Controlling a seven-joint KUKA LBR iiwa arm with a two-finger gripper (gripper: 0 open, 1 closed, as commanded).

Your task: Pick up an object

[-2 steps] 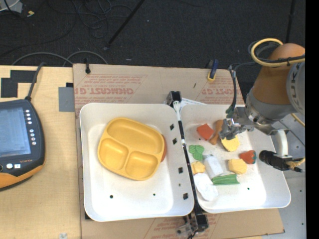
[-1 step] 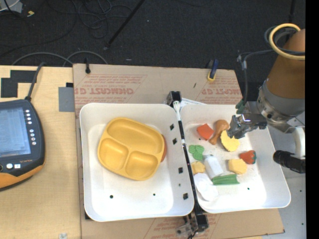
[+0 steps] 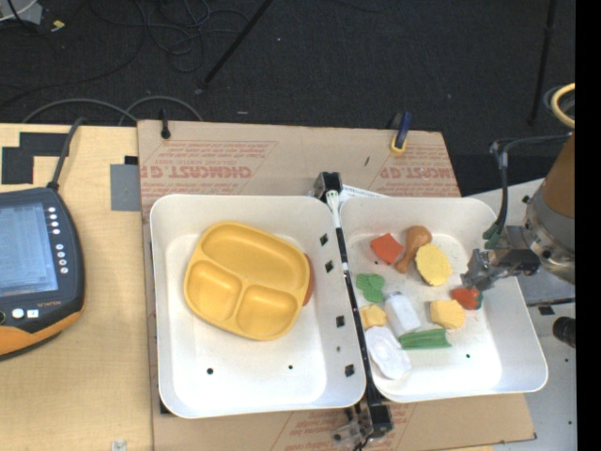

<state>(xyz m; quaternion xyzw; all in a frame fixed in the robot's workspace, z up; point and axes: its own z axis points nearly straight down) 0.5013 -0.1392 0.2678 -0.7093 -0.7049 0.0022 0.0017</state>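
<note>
While the gripper [image 3: 476,275] hangs low over the right bin [image 3: 512,369], whether it is parted or closed I cannot tell, and a small red piece [image 3: 466,298] lies just beneath it

The arm reaches in from the right, tool [image 3: 479,272] lowered.

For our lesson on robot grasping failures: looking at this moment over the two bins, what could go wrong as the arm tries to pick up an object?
1. The gripper sits right over the small red piece, beside the yellow chunk; closing could nudge either one away instead of catching it.
2. The toys are crowded in the right bin; the yellow oval and brown piece touch, so a grasp there may drag both.
3. The red piece lies near the bin's wall, so the fingers might hit the rim.
</note>
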